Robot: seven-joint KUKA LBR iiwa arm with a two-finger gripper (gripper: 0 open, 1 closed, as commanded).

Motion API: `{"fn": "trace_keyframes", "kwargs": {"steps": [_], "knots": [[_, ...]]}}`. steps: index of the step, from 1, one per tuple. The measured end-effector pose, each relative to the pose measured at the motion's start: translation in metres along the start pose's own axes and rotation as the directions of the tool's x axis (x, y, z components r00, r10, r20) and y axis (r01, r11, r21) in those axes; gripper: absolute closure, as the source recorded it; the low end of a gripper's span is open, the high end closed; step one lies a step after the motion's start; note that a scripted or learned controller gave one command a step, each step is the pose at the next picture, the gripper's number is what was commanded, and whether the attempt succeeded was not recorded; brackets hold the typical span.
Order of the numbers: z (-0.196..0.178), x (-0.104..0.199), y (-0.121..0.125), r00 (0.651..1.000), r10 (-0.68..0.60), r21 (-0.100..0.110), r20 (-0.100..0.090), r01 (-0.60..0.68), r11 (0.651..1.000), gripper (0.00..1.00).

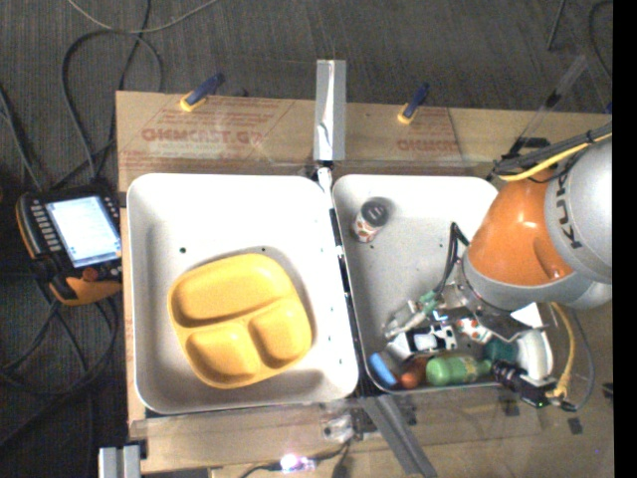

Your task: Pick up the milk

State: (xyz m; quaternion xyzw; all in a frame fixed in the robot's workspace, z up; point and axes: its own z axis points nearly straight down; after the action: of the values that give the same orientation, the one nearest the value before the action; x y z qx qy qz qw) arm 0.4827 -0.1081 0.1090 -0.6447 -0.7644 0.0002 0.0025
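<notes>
Left bin point(144, 267) contains a yellow divided plate point(242, 317). Over the right bin point(398, 257), the gripper point(430, 319) sits low at the front clutter; finger state cannot be determined. Milk carton point(435, 340) lies beneath it, beside a green bottle point(460, 369).

**Two bins, side by side on the counter**

We see a divided tray point(242, 315) lying in the left bin point(149, 267). In the right bin point(408, 202), a small cup point(365, 229) sits near the far left corner. Along the near edge lie a bottle point(456, 369) and other small items, with the milk carton point(430, 339) just behind them. A handheld screen point(78, 229) rests left of the bins.
</notes>
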Motion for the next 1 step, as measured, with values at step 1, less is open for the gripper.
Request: {"fn": "trace_keyframes", "kwargs": {"steps": [1], "knots": [[0.0185, 0.0039, 0.0042, 0.997, -0.070, -0.012, 0.010, 0.070, 0.997, 0.00]]}}
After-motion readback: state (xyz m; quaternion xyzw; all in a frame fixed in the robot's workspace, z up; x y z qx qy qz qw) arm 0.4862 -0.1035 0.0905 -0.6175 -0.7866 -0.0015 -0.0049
